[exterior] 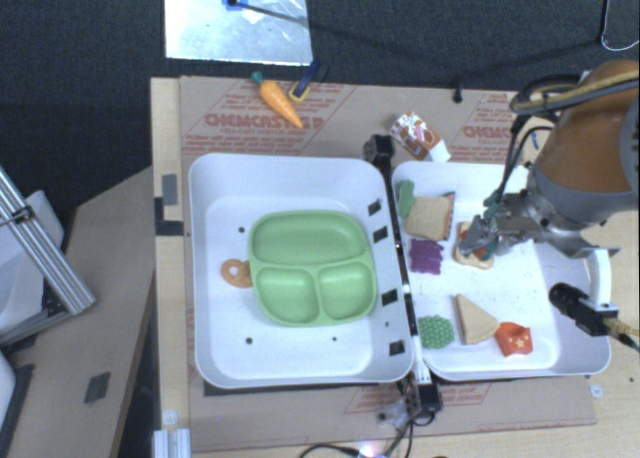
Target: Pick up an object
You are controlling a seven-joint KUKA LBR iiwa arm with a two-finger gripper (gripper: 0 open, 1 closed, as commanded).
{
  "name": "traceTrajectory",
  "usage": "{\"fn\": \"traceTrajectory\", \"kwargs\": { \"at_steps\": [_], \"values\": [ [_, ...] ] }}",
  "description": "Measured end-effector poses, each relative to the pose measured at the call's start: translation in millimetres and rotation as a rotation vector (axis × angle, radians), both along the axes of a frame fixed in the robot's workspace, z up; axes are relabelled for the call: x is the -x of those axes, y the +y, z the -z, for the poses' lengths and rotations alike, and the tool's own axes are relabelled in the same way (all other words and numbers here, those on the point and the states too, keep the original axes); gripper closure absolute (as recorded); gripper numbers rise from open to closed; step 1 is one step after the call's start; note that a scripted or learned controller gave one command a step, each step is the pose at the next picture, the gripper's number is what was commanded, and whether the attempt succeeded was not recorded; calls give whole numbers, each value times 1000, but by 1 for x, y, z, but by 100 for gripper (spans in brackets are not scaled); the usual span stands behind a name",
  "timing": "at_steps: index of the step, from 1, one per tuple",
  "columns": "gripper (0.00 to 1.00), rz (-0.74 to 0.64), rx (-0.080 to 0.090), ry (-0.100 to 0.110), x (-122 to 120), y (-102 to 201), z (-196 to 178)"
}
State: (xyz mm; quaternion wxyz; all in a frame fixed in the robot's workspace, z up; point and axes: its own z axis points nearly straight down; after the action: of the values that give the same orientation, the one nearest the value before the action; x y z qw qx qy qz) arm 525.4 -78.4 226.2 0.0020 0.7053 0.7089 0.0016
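Gripper (480, 238) sits low in the right bin (585, 356), over a small orange-tan toy piece (476, 256) near the bin's middle; can't tell whether the fingers are apart or clamped. Bread slice (430, 216) and purple piece (427, 255) lie just beside it toward the divider. Wedge (474, 320), green lump (435, 330), red piece (514, 339) line the near edge. Left bin (215, 276) carries a green tray (310, 266), w/ bare floor around it. Carrot (280, 101) lies on the worktop's far edge.

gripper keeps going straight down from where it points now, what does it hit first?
Most likely the small round toy food in the right bin; the gripper sits right over it. Depth is unclear from this slanted view.
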Motion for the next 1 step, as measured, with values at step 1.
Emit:
{"fn": "traceTrajectory", "kwargs": {
  "at_steps": [1],
  "values": [
    [100, -5, -2, 1, -23, 57, 7]
  ]
}}
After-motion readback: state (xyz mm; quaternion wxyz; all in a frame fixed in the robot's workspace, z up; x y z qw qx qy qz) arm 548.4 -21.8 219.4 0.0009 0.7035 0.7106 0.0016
